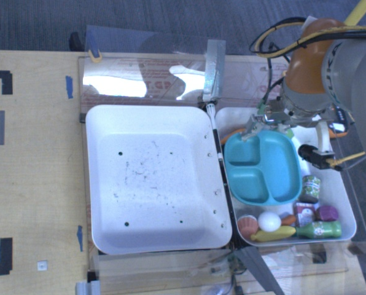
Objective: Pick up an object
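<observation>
- The robot arm (330, 66) hangs over the far end of the right bin (349, 217), which is the 1 full of things.
- Its claw (266, 120) is low, at the far edge of the blue tray (263, 168). It looks to be touching the tray's rim or just beside it.
- I cannot tell if the claw is wide or narrow, and I see nothing in it.
- So to me the job is not done. Nothing is lifted yet, and the grab and the lift are left.
- The blue tray lies flat in the right bin with its 3 hollows up.
- At the near end sit a white egg (269, 220), a yellow banana (280, 232), a green bottle (321, 229) and a small can (311, 188).
- The can and bottle have labels, but the writing is too small to read.
- The left bin (152, 177) has only small dark specks.
</observation>
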Tool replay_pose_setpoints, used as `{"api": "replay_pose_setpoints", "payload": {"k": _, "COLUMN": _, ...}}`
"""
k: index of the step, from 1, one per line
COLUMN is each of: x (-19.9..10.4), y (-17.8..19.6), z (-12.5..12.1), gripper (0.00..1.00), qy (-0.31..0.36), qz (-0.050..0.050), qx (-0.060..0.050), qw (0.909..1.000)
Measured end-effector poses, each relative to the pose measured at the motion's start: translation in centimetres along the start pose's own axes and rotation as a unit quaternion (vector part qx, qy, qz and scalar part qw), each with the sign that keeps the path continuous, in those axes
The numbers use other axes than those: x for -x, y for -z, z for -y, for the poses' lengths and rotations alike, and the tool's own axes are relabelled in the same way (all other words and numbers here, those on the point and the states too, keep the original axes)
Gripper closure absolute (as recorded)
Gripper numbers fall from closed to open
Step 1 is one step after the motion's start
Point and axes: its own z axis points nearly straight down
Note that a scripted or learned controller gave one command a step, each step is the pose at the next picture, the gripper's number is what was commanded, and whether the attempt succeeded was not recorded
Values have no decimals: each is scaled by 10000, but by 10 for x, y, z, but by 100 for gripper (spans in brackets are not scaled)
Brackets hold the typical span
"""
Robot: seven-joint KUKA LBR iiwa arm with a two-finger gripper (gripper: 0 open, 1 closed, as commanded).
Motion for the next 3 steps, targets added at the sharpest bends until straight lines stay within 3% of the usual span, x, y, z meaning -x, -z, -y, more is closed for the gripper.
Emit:
{"api": "replay_pose_setpoints", "payload": {"k": 1, "x": 27, "y": -13, "z": 69, "gripper": 0, "qy": -915, "qz": -57, "qx": 55, "qw": 9958}}
{"api": "replay_pose_setpoints", "payload": {"k": 2, "x": 27, "y": -13, "z": 68, "gripper": 0, "qy": -912, "qz": -57, "qx": 60, "qw": 9958}}
{"api": "replay_pose_setpoints", "payload": {"k": 3, "x": 39, "y": -60, "z": 48, "gripper": 0, "qy": 900, "qz": -119, "qx": 68, "qw": 9958}}
